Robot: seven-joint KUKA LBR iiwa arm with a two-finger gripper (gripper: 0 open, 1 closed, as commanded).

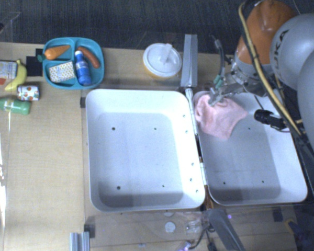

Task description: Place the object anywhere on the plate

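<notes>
The pink cloth [218, 117] hangs pinched in the hand [216, 96] over the right white bin [261, 187] on the wooden bench [42, 192].

A wooden bench [42, 161] bears two white bins [141, 150] [251, 166] side by side, a blue divided tray [97, 61], a lidded yellow cup [162, 60], a banana [17, 76] and a green bottle [10, 105].
</notes>
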